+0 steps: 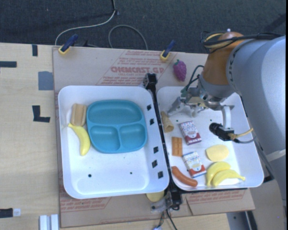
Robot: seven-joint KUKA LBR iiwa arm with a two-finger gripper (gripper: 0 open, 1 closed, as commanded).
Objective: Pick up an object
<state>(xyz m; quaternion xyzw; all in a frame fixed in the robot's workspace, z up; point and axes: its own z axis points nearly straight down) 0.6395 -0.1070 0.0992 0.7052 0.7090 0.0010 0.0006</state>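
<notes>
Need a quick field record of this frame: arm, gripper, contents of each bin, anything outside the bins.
arm: reaches in from the right, over the right bin
gripper: low over the right bin's upper left, nothing seen between its fingers
left bin: blue tray, banana, tan block
right bin: two small cartons, sausage, bananas, orange wafer
outside bins: purple grapes on the board behind

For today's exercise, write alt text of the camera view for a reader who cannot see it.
A grey robot arm's tool hangs over the right bin, above toy food: boxes, bananas, a sausage. The left bin holds a blue divided plate, a banana and bread.
</notes>
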